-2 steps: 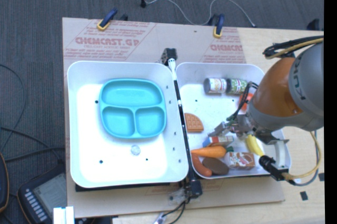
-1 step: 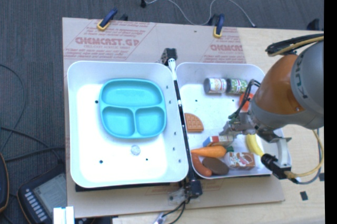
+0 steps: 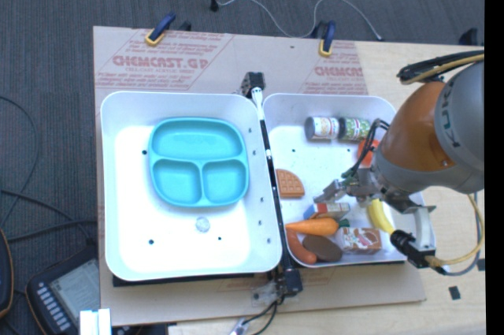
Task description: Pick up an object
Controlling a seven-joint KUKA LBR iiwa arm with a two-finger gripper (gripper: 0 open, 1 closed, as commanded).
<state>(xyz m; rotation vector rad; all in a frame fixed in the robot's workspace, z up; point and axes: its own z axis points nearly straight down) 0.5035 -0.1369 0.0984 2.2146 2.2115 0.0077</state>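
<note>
**My hand low over the clutter in the right bin**

I reach in from the right of the frame, my grey arm point(image 3: 461, 128) with its orange band crossing the right bin's point(image 3: 331, 101) far corner. My hand point(image 3: 340, 193) sits low in the lower middle of that bin, among the toy foods. Whether it is wide, narrow or closed on something, I cannot tell: the wrist and dark fittings hide that part.

Just below and left of my hand lies a small boxy piece with red and blue on it point(image 3: 329, 209), very near or touching; I cannot say which. Below that, the carrot point(image 3: 313, 227) lies across the bin's lower part, with a brown sausage-like piece point(image 3: 321, 249) beside it and a printed packet point(image 3: 362, 240) to its right. The banana point(image 3: 380, 215) lies just right of my hand, partly under my wrist. The waffle point(image 3: 290, 184) is apart, to the left, near the wall between the bins. Toward the upper part of the bin a small can point(image 3: 323, 128) and a green-labelled jar point(image 3: 356, 128) lie on their sides, end to end.

The left bin point(image 3: 114, 168) holds a turquoise divided plate point(image 3: 198, 161). Both bins rest on the table point(image 3: 157, 61).
</note>
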